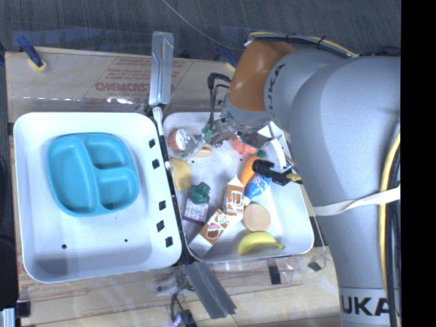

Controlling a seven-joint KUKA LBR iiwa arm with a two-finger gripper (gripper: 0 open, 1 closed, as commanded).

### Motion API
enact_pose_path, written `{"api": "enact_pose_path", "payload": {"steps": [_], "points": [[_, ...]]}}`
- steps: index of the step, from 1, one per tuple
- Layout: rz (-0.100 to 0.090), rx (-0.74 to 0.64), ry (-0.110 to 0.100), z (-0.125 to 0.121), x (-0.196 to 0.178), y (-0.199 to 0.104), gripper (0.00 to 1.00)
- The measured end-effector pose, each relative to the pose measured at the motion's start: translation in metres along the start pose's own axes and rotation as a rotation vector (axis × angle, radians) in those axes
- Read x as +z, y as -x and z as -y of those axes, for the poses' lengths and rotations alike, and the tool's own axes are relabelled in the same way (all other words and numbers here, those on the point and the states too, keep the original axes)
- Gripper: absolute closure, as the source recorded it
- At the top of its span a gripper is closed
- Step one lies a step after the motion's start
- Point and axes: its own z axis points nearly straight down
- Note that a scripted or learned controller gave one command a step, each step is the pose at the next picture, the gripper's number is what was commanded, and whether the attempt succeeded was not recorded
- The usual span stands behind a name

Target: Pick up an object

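My gripper (206, 137) is low at the back of the right bin (300, 213), reaching in from the right under the orange band. Its tips sit among a red-and-white round object (179, 139) and a small orange piece (201, 152). Whether anything is between the fingers is hidden. In front lie a yellow round fruit (181, 174), a dark green toy (199, 193), a purple-and-white packet (195, 212), two small cartons (234, 199) (214, 226), a tan disc (257, 217), a banana (258, 242), and an orange-and-blue bottle (253, 180).
The left bin (34, 251) holds a light blue divided tray (92, 171). A dividing wall with black clips (162, 193) separates the bins. The grey arm (327, 128) covers the right bin's back right part. A metal bracket (161, 67) stands behind the bins.
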Motion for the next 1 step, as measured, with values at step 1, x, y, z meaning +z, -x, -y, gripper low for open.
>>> {"api": "enact_pose_path", "payload": {"steps": [1], "points": [[0.0, 0.0, 0.0, 0.0, 0.0, 0.0, 0.0]]}}
